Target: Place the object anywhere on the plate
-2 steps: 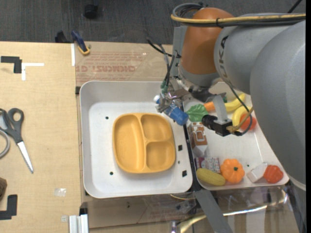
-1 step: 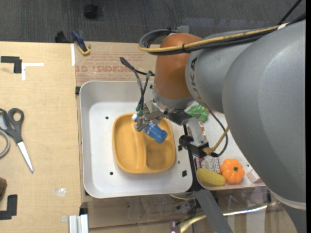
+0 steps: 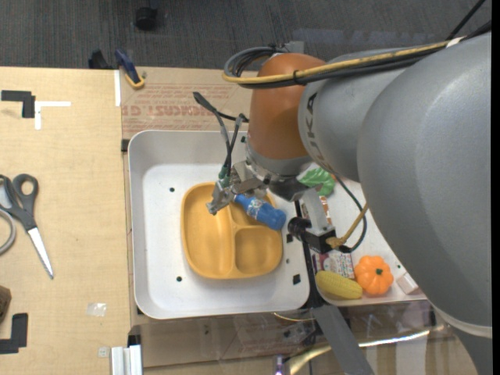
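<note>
The gripper (image 3: 221, 196) hangs low over the yellow plate (image 3: 205, 248), at the plate's far rim, in the left white bin (image 3: 152, 233). Its fingers seem to point down and left, but whether they are spread or pressed together cannot be told. A blue object (image 3: 262, 212) lies just beside the gripper on its right, resting on the plate's far right edge, tilted; it is not seen between the fingers. In the right bin (image 3: 406, 283), near its front edge, sit a corn cob (image 3: 337, 285), a small orange pumpkin (image 3: 373, 274) and a green item (image 3: 319, 180).
</note>
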`<state>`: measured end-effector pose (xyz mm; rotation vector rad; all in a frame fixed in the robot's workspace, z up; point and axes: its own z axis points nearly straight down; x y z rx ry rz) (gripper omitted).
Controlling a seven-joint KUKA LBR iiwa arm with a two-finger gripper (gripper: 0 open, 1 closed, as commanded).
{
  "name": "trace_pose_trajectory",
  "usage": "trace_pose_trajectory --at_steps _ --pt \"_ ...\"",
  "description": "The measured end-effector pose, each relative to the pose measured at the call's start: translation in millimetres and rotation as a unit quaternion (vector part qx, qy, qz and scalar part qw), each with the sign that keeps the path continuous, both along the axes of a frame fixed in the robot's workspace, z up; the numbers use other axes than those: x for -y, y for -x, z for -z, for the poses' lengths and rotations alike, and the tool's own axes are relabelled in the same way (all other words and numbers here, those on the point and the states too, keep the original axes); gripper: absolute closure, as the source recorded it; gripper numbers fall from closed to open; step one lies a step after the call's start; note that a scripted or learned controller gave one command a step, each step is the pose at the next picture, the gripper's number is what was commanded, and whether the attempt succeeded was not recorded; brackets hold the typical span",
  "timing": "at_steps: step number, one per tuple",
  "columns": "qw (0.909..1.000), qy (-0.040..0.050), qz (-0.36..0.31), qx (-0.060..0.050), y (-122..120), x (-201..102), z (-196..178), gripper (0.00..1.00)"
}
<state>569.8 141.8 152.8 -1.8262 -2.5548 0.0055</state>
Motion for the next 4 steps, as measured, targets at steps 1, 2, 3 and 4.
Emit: trace_pose_trajectory --at_steps 1,2,3,4 --pt "1.0 0.0008 0.001 -0.001 -0.4 1.6 -8.5 1.0" --pt "0.9946 -0.0004 -0.104 0.0 36.8 -24.1 -17.6 1.0" --pt "0.9768 -0.0008 -0.214 0.001 82.9 -5.2 -85.5 1.0" --pt "0.9357 -0.0006 -0.353 0.001 91.2 -60.6 -250.9 1.0"
